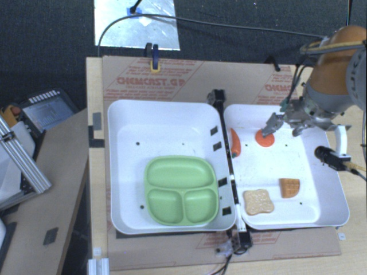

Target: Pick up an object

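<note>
Dark carpet-like fabric surrounds a cardboard-covered worktop (172, 76) that carries two shallow white plastic bins side by side. Reaching into the right-hand bin (327, 196), the grey arm's claw (269, 126) hangs low over a small round red-orange object (265, 138), perhaps a toy tomato, which lies directly beneath its tips. Whether the claw is spread or clenched cannot be told from this angle, and nothing visibly sits between its fingers, so by my judgement the pick is not yet made: the approach looks done, the grasp and lift remain. Just to the claw's left an orange carrot-shaped piece (235, 142) lies against the bin wall. Nearer the camera from the claw rest a tan slice of toy bread (257, 201) and a small orange waffle-like square (289, 187). Far to its left, the other bin (123, 125) holds a pale green divided plate (180, 189).
</note>
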